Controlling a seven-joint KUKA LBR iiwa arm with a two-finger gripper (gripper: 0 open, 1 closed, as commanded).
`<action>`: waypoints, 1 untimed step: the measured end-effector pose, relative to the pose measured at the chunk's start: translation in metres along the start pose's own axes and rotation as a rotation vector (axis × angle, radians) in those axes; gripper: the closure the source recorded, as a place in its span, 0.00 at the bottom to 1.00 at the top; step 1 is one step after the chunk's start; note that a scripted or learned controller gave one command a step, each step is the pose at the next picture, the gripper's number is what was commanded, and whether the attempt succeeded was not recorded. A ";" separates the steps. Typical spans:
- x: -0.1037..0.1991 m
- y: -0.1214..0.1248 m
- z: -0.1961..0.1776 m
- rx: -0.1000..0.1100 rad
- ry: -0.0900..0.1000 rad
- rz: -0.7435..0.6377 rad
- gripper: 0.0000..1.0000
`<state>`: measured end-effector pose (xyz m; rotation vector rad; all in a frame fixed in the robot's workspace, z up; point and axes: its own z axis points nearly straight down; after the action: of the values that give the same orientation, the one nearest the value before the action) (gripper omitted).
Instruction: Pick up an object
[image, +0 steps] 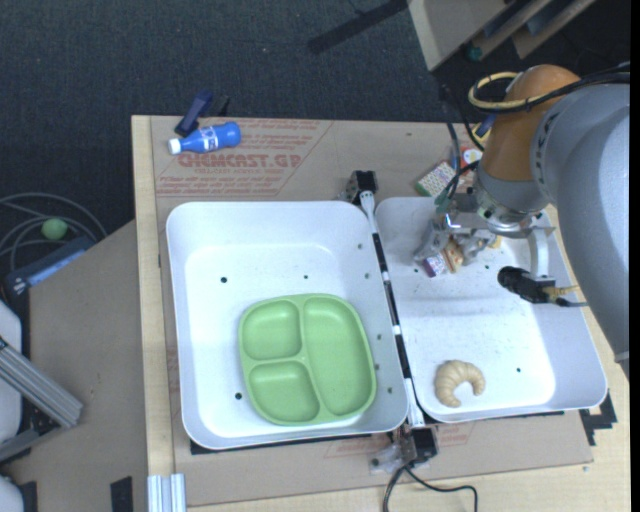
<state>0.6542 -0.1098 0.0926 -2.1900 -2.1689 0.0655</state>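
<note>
The grey arm with its orange band (520, 120) reaches in from three o'clock over the right-hand shallow white bin (530, 350); its two-finger gripper (455, 240) hangs at that bin's eleven o'clock corner, above small cluttered items (437, 262) too blurred to name; whether the fingers are open or closed I cannot tell; a tan croissant-shaped toy (459, 381) lies toward the bin's six o'clock edge, well apart from the gripper; the left-hand white bin (200, 250) holds a light-green three-compartment plastic plate (305, 357) at its five o'clock part; a blue-and-white bottle (207, 138) lies on the bench beyond that bin at twelve o'clock.
</note>
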 end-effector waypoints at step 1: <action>0.051 -0.053 -0.089 -0.072 -0.011 -0.011 1.00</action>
<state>0.6086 -0.0596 0.1857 -2.2194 -2.2231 -0.0013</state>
